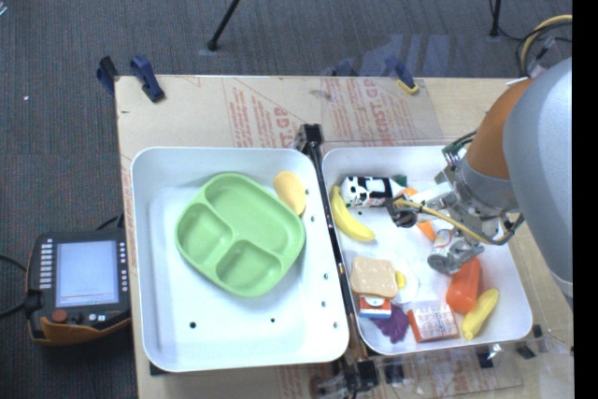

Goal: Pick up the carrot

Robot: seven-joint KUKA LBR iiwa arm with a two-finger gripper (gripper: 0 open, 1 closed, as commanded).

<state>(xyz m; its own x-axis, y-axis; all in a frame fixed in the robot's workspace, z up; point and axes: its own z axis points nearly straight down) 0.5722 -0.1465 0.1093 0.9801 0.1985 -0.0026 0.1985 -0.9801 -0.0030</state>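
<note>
The carrot [464, 286], an orange-red tapered piece, lies in the right bin [519, 294] near its right wall, beside a yellow piece [478, 313]. My gripper [439, 240] hangs low over the middle of that bin, just up and left of the carrot, with the grey arm and its orange band behind it. A small orange bit [426, 230] shows right against the gripper; I cannot make out what it is. Nothing is plainly held.
The right bin also holds a banana [350, 218], a black-and-white cow toy [364, 191], a toast slice [375, 276], a small box [433, 322] and purple grapes [397, 323]. The left bin [154, 313] bears a green divided plate [241, 234] and a yellow fruit [291, 192].
</note>
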